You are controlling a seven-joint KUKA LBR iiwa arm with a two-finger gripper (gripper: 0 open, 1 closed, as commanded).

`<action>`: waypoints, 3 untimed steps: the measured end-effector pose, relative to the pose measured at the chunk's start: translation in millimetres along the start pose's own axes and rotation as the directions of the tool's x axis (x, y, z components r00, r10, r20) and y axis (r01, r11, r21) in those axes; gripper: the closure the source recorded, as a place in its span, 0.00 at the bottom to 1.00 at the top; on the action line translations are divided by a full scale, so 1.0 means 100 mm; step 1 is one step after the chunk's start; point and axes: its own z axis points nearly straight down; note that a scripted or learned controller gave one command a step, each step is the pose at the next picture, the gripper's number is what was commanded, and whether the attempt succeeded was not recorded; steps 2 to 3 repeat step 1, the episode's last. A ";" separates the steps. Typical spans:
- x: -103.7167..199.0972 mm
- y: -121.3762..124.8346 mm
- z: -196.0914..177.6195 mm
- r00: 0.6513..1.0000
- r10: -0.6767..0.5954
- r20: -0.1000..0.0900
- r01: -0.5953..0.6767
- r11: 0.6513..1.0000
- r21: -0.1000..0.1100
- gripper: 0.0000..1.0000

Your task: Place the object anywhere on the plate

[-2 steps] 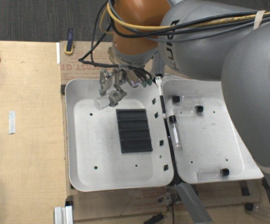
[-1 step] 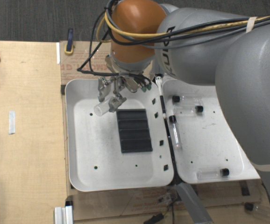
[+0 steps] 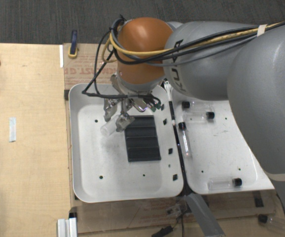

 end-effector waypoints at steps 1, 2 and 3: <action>-0.34 -0.10 0.41 0.989 -0.145 0.006 0.145 0.989 0.001 1.00; -0.34 -0.10 0.41 0.989 -0.145 0.006 0.145 0.989 0.001 1.00; -0.34 -0.10 0.41 0.989 -0.145 0.006 0.145 0.989 0.001 1.00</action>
